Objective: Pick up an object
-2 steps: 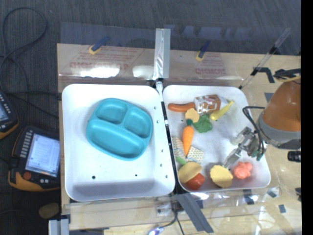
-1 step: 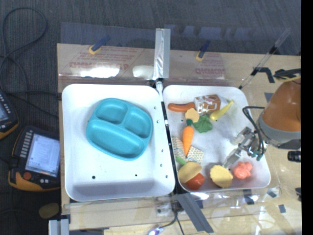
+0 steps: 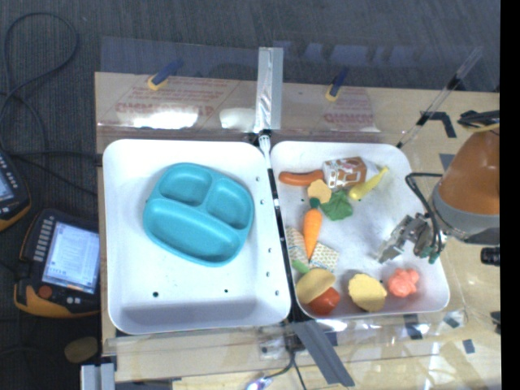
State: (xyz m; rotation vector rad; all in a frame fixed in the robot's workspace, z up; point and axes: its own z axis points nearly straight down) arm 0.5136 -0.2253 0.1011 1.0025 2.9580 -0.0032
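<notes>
Two shallow white bins side by side, glossy plastic with rounded corners. The left bin (image 3: 122, 242) holds one thing — a turquoise divided plate (image 3: 199, 212), smooth moulded plastic, rounded outline, three compartments, lying at a slant near the bin's middle.

The right bin (image 3: 422, 299) carries the toy food, mostly along its left side and near edge. Far end: an orange-red sausage shape (image 3: 297, 178), long and smooth, next to a small brown-and-white box (image 3: 344, 171) with printed faces. A yellow curved piece like a banana (image 3: 370, 182) sits just right of the box. Below them a small yellow lump (image 3: 319, 191) touches a green leafy piece (image 3: 338, 207) with a crinkled outline. A carrot (image 3: 312, 227), orange and tapered with a green top, points toward the near side. Under it a flat waffle-textured piece (image 3: 318, 255), pale with a grid pattern. Near edge: a tan-and-red rounded item (image 3: 317, 289), a yellow lumpy item (image 3: 366, 291), and a pink-orange knobbly item (image 3: 403, 282).

My gripper (image 3: 404, 244) is inside the right bin, over bare white floor on its right side, just above the pink-orange item and apart from it. My arm comes in from the right, orange band above the wrist, tilted so the fingers angle down and left. Fingers look slightly apart, nothing between them — no object picked yet.
</notes>
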